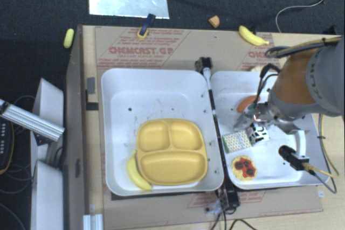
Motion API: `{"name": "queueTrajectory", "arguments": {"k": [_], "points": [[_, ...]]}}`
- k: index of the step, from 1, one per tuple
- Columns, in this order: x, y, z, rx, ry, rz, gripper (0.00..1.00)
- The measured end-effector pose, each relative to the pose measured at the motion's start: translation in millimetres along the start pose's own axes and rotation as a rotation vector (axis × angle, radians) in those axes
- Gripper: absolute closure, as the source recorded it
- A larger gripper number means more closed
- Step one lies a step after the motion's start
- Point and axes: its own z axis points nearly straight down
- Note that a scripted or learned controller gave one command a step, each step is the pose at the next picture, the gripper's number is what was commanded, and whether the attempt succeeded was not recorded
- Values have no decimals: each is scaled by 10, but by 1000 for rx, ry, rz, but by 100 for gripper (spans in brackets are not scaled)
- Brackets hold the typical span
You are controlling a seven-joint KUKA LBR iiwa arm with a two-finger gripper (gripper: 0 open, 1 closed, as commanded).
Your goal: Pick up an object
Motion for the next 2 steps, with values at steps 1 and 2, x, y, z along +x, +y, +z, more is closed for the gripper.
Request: {"name": "queueTrajectory", "arguments": {"k": [1, 2], "points": [[-5, 7, -108, -2, 0, 0, 100], [719, -107, -997, 1, 1, -1, 100]]}}
